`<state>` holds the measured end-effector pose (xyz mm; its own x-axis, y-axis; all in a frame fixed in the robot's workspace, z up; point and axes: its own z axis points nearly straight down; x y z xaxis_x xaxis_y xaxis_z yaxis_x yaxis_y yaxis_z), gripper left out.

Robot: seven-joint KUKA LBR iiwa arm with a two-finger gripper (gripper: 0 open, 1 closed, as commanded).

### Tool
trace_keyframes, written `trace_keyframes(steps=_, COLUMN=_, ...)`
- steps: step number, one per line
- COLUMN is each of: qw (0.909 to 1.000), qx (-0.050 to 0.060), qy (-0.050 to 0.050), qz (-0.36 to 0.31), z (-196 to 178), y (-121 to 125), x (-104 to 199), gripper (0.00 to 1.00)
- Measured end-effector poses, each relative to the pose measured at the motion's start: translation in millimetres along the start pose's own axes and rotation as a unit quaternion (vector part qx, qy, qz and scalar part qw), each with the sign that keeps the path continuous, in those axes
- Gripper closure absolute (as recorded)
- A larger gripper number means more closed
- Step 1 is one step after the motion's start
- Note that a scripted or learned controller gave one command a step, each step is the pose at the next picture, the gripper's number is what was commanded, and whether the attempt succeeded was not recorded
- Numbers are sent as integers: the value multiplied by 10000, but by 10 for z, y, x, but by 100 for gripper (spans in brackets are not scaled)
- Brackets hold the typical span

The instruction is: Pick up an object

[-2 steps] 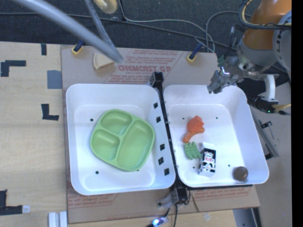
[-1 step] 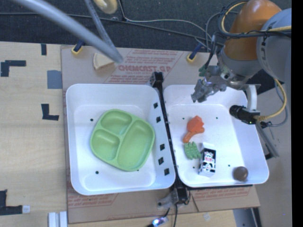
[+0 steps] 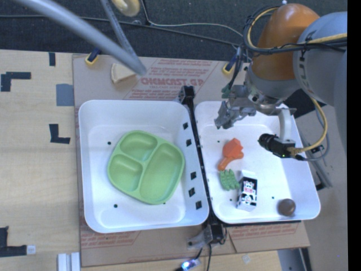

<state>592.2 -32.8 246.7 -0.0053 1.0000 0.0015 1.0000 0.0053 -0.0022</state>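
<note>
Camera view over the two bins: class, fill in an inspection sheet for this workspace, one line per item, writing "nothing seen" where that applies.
Surface: two white bins side by side, left bin and right bin, on a cardboard sheet over a wooden bench.
Job's things: in the right bin, orange toy, green toy, black-and-white box, brown ball.
Clutter: green divided plate in the left bin.
Grippers: claw above the right bin's far end, nothing seen between it and the toys.
Cables: yellow and black cables along the arm; black cable behind the bins.
Surroundings: dark floor beyond the bench.
</note>
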Motion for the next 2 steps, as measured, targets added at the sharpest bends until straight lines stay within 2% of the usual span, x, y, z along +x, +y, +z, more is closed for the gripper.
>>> trace_keyframes(steps=1, qw=10000, qx=3, qy=-3, qz=-5, z=19, y=-131, x=518, gripper=100)
trace_keyframes(steps=2, qw=10000, qx=6, qy=-1, qz=-5, z=-7, y=-382, x=983, gripper=100)
